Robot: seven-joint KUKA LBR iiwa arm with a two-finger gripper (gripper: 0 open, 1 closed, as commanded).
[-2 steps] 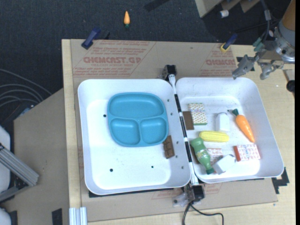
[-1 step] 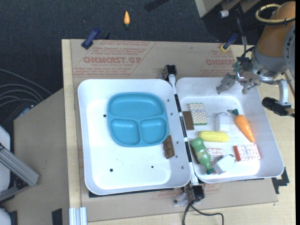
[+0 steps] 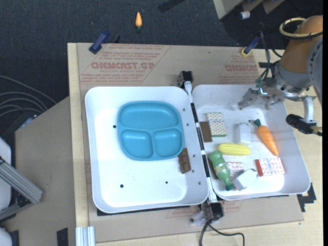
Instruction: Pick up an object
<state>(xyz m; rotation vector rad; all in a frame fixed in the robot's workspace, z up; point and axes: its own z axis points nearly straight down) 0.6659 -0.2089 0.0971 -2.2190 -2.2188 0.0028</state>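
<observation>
Hovering over the far end of the right bin (image 3: 302, 174), my tool (image 3: 260, 97) sits above bare white floor with nothing between its fingers. From this slanted view I see metal prongs splayed outward below the wrist, so I judge it spread, though the exact gap is hard to read. It touches no object that I can make out.

No pick has been made yet. The candidates all lie in the right bin: a toy carrot (image 3: 268, 139) just beside and nearest the tool, a corn cob (image 3: 234, 149) toward the middle, a green bottle (image 3: 221, 169) lying near the divider, a small checked packet (image 3: 216, 124) by the inner wall, a red-and-white packet (image 3: 270, 166) and a pale block (image 3: 246, 179) at the near end. The left bin (image 3: 97, 137) carries a blue divided tray (image 3: 150, 128) and a small brown bar (image 3: 184, 161).

I'd go for the carrot: it is closest and lies apart from its neighbours, with free floor on both sides. To do it well, I would turn the wrist so the fingers straddle the carrot across its narrow width, centre over the thicker orange part rather than the tapered tip, descend straight down, and close only once the fingers are low beside it. Its smooth, tapering body could squirt out of an off-centre pinch.
</observation>
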